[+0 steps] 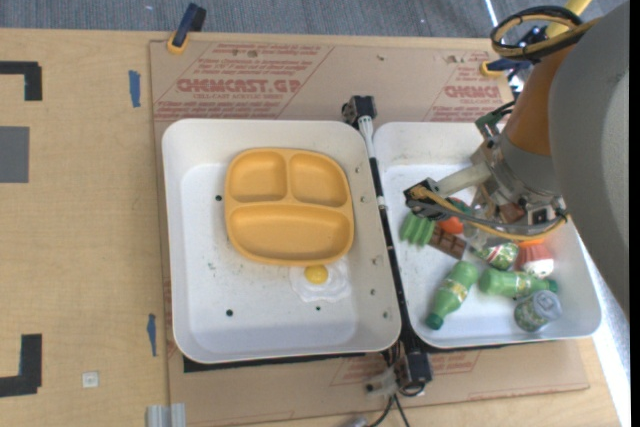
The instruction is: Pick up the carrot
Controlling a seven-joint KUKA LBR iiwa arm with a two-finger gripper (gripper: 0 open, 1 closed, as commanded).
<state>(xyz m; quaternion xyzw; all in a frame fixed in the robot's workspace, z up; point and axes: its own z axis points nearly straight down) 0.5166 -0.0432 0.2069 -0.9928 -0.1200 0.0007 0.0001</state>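
Two white bins sat side by side on a cardboard sheet on the tabletop, toward its right edge. The left bin carried a yellow divided plate at its centre, with a toy fried egg touching the plate's near rim. The right bin was cluttered. The grey arm came in from the tabletop's right edge, and its orange band sat above the wrist. The gripper was down low in the right bin, over the middle of the pile. Open or closed: could not tell, as the wrist and the clutter hid the tips. The carrot, an orange piece, lay near the right bin's right wall, just beside the gripper and partly under the wrist. Whether the two touched was unclear. A green block lay at the pile's left, and a brown piece touched it. A green bottle lay tilted toward the bin's near wall. A second green bottle lay beside it, and a greyish can sat in the near right corner. A small white-and-orange item lay just below the carrot. A black clamp stood at the far end of the seam between the bins.
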